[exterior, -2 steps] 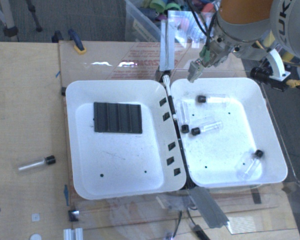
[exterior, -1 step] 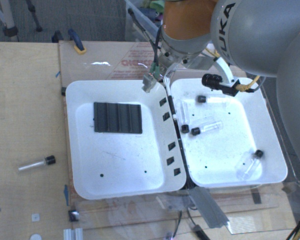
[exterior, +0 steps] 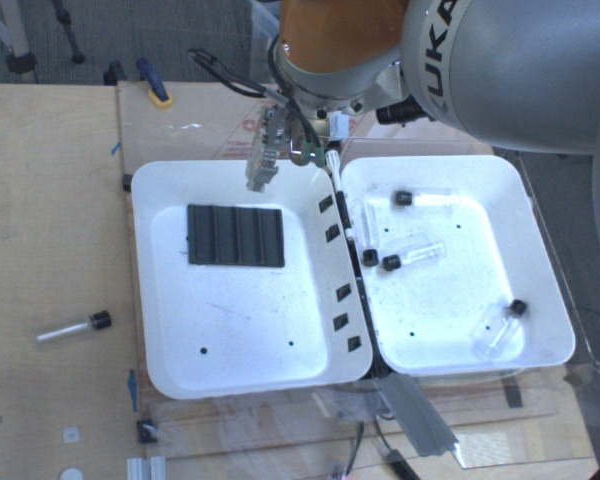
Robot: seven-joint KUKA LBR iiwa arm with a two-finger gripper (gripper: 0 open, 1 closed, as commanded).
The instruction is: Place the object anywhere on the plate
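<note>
I hung my gripper (exterior: 261, 176) above the left bin's (exterior: 170, 368) back edge, grip unreadable, the dark ribbed plate (exterior: 235, 236) just below, 4 vials (exterior: 412, 257) lying rightward.

The big grey arm (exterior: 520, 48) sweeps in from the upper right, its orange band (exterior: 330, 13) sitting just above the wrist. The wrist points down and slightly left, black cables looping off beside it. The gripper (exterior: 261, 180) hangs low at the tip, slim fingers (exterior: 264, 163) pointing downward, tilted a touch.
</note>
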